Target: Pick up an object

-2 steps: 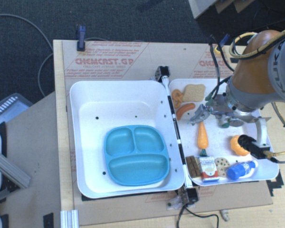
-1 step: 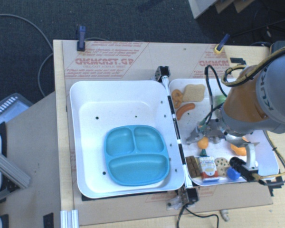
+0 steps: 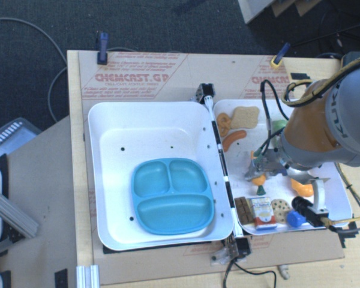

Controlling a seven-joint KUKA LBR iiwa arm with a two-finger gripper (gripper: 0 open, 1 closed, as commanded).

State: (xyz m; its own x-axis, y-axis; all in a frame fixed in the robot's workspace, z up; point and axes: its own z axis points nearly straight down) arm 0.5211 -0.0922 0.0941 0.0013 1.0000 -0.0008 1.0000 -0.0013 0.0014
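**Arm down in the right bin, target not yet settled**

The arm (image 3: 324, 125) reaches in from the right and hangs low over the right bin (image 3: 342, 206), its claw (image 3: 265, 165) sitting among the toy food. I cannot tell whether it is spread or pinched; the wrist covers it, and nothing is plainly held.

The pickable things all crowd this bin. A toast slice (image 3: 246, 117) lies at the far end, a sausage (image 3: 234, 138) just in front of it, its long axis running at a slant from near-left to far-right. A small orange piece (image 3: 260, 180) lies right at the claw, likely the nearest candidate. Toward the near edge: a brown bar (image 3: 244, 210), a small box (image 3: 263, 212), a cookie (image 3: 281, 207), a blue piece (image 3: 295, 219) and another orange piece (image 3: 303, 188).

The left bin (image 3: 108, 161) carries a blue tray (image 3: 172, 195), three compartments, flat, well apart from the action.

My read: the clutter is the trouble here. With things packed this near each other, a clean grip needs the claw squared across one piece's short side.
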